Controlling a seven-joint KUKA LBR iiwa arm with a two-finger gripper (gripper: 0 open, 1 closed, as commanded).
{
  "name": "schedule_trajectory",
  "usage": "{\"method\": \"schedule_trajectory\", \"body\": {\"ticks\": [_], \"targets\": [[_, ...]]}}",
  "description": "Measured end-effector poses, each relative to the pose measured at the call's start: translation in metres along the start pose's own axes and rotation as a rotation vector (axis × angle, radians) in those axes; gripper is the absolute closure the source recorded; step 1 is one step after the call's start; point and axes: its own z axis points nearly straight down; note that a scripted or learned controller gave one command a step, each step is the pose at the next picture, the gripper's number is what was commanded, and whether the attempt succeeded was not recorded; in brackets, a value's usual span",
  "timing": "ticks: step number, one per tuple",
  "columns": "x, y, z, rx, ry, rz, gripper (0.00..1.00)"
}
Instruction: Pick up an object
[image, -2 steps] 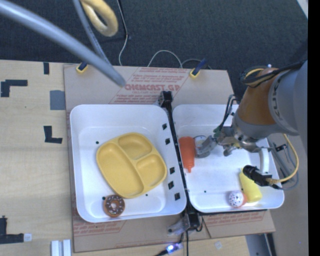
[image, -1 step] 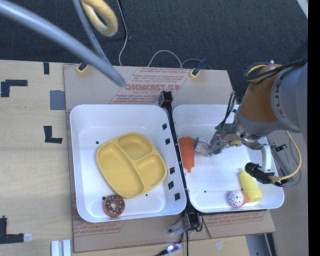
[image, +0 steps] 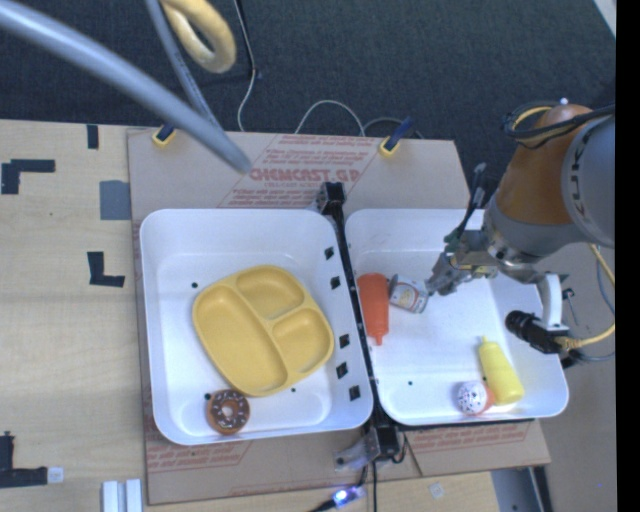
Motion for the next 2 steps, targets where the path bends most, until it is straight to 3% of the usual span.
{"method": "schedule_trajectory", "body": {"ticks": [2], "targets": [[0.009, 0.005, -0.085, -0.002, 0.000, -0.001, 1.00]]}}
